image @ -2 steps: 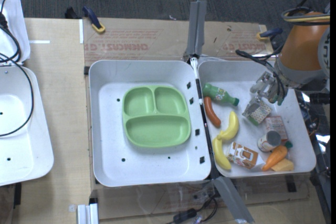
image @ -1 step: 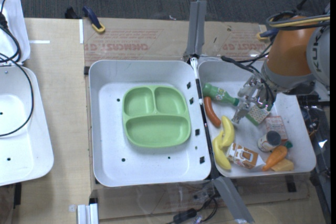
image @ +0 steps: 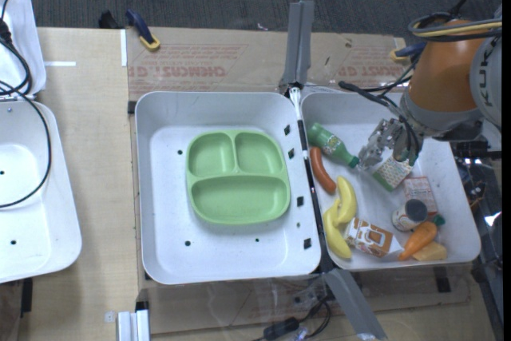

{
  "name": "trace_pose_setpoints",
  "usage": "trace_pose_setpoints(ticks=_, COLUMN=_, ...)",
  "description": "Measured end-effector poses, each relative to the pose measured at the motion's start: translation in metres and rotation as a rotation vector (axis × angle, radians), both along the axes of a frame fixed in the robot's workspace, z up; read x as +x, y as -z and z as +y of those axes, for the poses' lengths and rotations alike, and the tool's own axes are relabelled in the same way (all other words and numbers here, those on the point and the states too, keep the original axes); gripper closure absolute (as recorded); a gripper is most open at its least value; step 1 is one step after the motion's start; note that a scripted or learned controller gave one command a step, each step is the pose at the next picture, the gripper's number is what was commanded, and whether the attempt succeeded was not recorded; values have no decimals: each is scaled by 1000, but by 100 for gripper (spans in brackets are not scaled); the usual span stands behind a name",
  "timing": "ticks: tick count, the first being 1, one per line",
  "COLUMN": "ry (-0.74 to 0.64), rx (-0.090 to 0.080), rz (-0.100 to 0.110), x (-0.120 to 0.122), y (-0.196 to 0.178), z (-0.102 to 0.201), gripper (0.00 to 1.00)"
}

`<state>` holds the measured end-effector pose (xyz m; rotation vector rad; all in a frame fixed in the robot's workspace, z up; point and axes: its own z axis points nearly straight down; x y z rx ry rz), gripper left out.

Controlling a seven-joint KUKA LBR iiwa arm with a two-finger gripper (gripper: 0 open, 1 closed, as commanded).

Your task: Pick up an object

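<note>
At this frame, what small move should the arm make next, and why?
Probably a short, straight descent. The gripper hangs in the right bin, just above a small green-and-white carton, with the green bottle close on the camera's left. Nothing shows between its fingers, so no pick has happened. Going straight down should keep it off the bottle.

Right bin (image: 465, 196) crowded with bottle (image: 331, 145), sausage (image: 322, 170), bananas (image: 341, 217), carton (image: 369, 236), carrot (image: 419, 239), left bin's rim floor (image: 164, 196) open around green plate (image: 237, 176)
</note>
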<state>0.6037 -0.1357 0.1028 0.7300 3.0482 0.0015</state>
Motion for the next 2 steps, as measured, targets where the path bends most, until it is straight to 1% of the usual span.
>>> trace_pose_setpoints(ticks=1, ry=0, rx=0, rz=0, x=0, y=0, z=0, gripper=0)
trace_pose_setpoints(ticks=2, ry=-54, rx=0, rz=6, x=-21, y=11, z=14, gripper=0)
